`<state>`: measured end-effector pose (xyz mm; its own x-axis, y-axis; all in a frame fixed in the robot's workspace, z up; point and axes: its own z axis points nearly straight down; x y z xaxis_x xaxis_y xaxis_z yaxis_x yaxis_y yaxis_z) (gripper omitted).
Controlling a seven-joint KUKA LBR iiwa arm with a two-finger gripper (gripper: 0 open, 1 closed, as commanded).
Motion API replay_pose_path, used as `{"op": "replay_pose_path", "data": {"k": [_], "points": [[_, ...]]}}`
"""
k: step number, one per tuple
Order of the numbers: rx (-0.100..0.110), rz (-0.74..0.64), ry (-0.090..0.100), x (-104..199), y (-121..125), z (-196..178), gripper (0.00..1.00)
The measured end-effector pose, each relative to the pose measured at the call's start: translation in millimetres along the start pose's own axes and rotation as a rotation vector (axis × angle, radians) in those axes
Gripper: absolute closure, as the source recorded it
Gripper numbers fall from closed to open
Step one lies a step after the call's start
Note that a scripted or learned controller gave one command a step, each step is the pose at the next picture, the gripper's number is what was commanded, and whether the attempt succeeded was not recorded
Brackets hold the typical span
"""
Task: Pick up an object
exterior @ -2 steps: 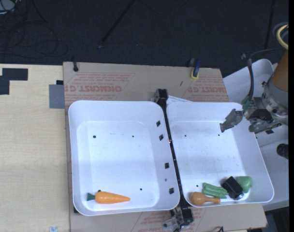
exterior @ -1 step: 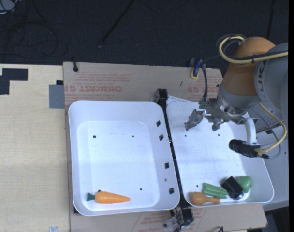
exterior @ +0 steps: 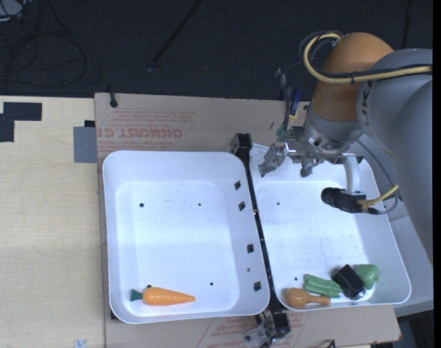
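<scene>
- Honestly this one looks like it's barely started. Nothing is lifted as far as I can see, every item is lying flat on a bin floor.
- The pincer (exterior: 289,163) hangs over the far rim of the right bin (exterior: 307,216), near the divider between the two bins. Its two fingers are spread apart with only white bin showing between them, so it's open and carrying nothing.
- Possible targets in the right bin are all bunched in the near corner: a green bean-like piece (exterior: 323,286), a black block (exterior: 349,280) lying partly over a green leafy thing (exterior: 367,272), and a tan pear-ish item (exterior: 305,297) just beside the bean. They touch or overlap, so it's a cluttered little pile.
- The left bin (exterior: 173,230) has a single orange carrot (exterior: 166,296) near its front edge, well apart from everything else. Looks like the easier grab to me, clean space around it.
- There's also a dark cylindrical part (exterior: 342,199) sticking out under the arm over the right bin, I'd guess it belongs to the robot, not a pickable item.
- What's left: basically everything. Choose a target, travel to it from the far side, descend, close, lift.
</scene>
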<state>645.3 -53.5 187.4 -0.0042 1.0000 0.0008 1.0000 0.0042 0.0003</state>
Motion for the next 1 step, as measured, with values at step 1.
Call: {"op": "replay_pose_path", "data": {"k": [1], "points": [[-0.011,0.009,-0.006,-74.1,-0.8,-126.6,0.0]]}}
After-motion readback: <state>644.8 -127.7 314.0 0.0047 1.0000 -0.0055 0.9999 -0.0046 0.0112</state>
